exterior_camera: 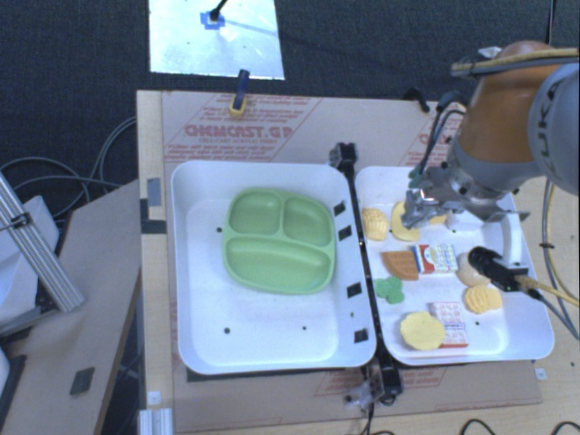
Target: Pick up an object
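Gripper (419,208) low over yellow round piece (401,222), finger state unclear, piece seemingly without long axis

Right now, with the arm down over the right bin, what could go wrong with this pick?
1. The gripper sits low over a yellow round piece beside another yellow piece; it may nudge both.
2. The right bin is crowded, so a missed grasp could scatter the orange wedge or small carton.

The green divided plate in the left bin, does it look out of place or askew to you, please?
Slightly askew: the green divided plate lies flat but rotated against the left bin walls. It looks intact, with nothing spilled. The small toy food items all lie in the right bin.
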Controlling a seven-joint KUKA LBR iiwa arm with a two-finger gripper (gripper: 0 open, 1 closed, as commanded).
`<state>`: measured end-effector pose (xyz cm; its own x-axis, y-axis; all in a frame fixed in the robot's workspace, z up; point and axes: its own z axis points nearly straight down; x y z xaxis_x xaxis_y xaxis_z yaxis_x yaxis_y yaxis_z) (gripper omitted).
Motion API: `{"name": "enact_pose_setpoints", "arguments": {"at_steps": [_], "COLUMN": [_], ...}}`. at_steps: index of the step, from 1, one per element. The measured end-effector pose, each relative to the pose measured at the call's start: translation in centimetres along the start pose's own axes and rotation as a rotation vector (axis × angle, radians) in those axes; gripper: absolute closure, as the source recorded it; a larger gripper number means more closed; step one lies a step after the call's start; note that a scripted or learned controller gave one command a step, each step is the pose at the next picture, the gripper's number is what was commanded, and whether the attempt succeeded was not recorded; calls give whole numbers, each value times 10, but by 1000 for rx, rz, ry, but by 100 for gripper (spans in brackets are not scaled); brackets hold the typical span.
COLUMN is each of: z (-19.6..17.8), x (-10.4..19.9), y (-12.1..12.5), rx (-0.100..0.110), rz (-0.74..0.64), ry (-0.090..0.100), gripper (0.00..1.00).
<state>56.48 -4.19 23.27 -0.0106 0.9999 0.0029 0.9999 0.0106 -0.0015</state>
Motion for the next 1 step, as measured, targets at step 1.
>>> {"name": "enact_pose_setpoints", "arguments": {"at_steps": [1], "z": [11], "x": [48], "y": [-12], "rx": [1], "rz": [2], "ry": [-1], "gripper": [100]}}
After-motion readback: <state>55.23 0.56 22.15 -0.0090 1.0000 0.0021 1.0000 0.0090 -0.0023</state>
